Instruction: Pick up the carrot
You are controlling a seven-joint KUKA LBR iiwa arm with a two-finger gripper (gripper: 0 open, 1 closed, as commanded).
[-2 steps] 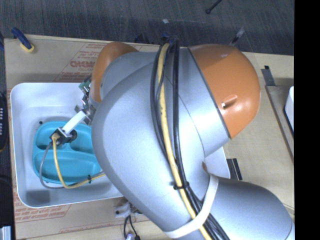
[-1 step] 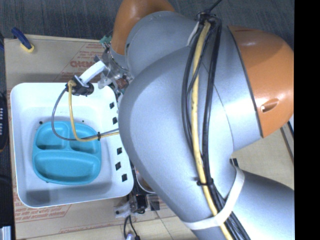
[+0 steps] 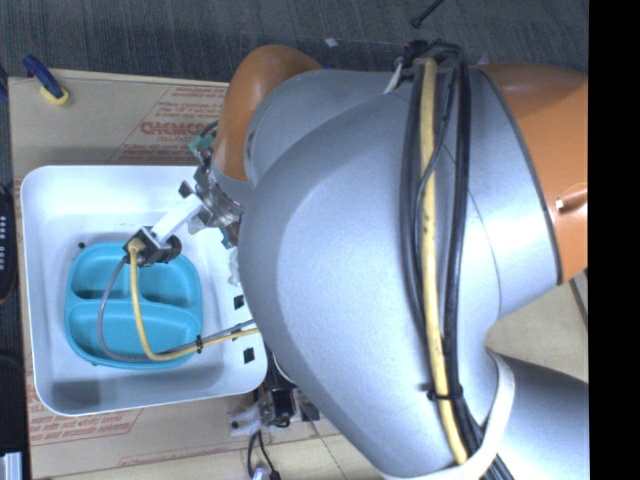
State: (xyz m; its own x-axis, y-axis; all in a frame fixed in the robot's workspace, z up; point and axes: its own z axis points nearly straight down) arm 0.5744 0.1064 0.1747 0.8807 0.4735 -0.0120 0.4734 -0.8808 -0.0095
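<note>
My grey arm (image 3: 400,268) covers most of the view and hides the right bin and the right part of the left bin. At the arm's left edge, part of my gripper (image 3: 218,210) pokes out over the right side of the left white bin (image 3: 40,198). A yellow cable (image 3: 140,318) runs from a black fitting (image 3: 152,247) near it, across a blue divided dish (image 3: 100,308) that lies in the left bin. What lies beneath the arm is hidden.
The blue dish fills the bin's middle and lower left. Brown cardboard (image 3: 130,98) surrounds the bin. A blue and yellow tool (image 3: 45,80) lies at the cardboard's far left corner. Bare white floor shows along the bin's top and left sides.
</note>
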